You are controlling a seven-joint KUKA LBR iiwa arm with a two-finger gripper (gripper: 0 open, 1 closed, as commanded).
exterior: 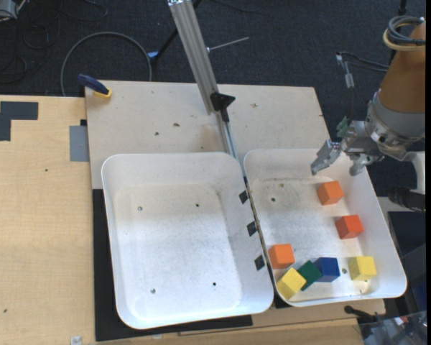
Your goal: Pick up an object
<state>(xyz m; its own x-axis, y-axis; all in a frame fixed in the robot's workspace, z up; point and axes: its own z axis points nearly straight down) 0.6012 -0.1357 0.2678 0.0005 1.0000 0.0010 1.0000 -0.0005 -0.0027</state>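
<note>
Dark carpet with loose cables lies behind the desk (273, 113), whose pale top carries two shallow white bins side by side. Between them an aluminium rail (194, 49) runs from the far edge down toward the place where the two rims meet.

The left bin (122, 192) has a bare, speckled floor. The right bin (388, 279) holds all the blocks. An orange block (330, 192) sits in the far half, near the right wall, and a second orange block (349, 226) sits just below it, a little closer to that wall. A third orange block (281, 255) rests near the left wall, beside the divider. Along the near rim, a yellow block (291, 282), a green block (310, 273) and a blue block (327, 268) are packed together and seem to touch. Another yellow block (362, 267) stands a bit apart from them, near the right near corner.

The arm enters from the right, and its pincer (339, 162) hangs over the far right edge of the right bin. Its two fingers are spread apart and nothing is between them. The nearest block to it is the far orange one, just below the fingertips but not touching them.

Free floor remains in the middle and far left part of the right bin, while the near rim is crowded.
</note>
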